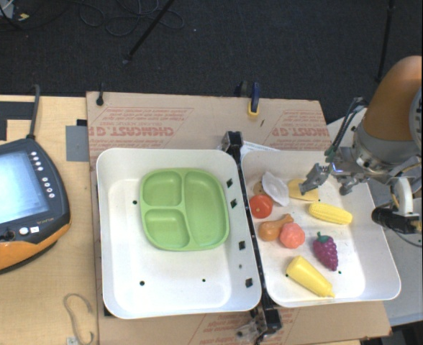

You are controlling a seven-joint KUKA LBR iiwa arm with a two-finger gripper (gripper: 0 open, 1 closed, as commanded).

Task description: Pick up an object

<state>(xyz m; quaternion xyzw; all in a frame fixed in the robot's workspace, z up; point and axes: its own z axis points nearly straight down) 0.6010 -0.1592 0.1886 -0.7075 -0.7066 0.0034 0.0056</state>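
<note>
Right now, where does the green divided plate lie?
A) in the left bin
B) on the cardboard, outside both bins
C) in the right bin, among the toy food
A: the green divided plate lies flat inside the left bin, while the toy food sits in the right bin.

The bench [24,128] bears a cardboard sheet [161,124] (printed lettering upside down). Two white bins [118,264] sit on it. A control pendant [17,203] lies left.
</note>
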